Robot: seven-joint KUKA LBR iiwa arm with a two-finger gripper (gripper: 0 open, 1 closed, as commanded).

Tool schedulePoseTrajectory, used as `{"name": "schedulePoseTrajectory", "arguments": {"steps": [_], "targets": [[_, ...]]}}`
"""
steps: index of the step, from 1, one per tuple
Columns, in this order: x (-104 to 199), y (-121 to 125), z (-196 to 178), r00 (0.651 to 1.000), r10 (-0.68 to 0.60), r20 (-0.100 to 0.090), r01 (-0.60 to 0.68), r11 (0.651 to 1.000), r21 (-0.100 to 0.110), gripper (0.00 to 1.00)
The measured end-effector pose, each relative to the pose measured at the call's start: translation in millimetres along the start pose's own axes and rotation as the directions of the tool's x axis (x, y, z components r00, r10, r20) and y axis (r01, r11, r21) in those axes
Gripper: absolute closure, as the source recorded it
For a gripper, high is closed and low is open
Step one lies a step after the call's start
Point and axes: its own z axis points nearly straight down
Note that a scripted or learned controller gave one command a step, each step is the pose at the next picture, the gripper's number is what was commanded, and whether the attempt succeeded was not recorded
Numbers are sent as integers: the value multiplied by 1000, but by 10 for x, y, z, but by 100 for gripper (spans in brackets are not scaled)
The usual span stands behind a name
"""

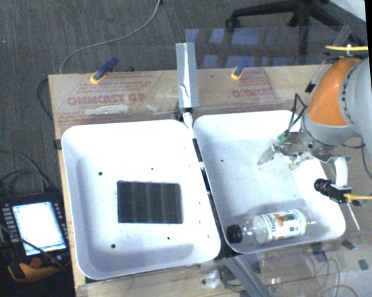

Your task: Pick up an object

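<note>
On plywood bench (72,103), two white bins (83,153), carpet (10,63)

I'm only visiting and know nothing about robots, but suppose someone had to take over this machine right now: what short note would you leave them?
Gripper: over the right bin, toward its far right side, with nothing seen between its fingers. Whether it is open or shut cannot be told from this view.
Clear bottle: lying on its side at the near edge of the right bin, dark cap pointing left, apart from the gripper.
Dark flat panel: lying in the middle of the left bin.
Done: nothing picked up yet.
Left: bring the gripper down on an object, probably the bottle as the nearer one, close on it and lift.
</note>
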Motion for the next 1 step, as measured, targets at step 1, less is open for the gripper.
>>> {"name": "schedulePoseTrajectory", "arguments": {"steps": [1], "targets": [[327,-773,-1289,1000,20,6,-20,1000,16,0]]}}
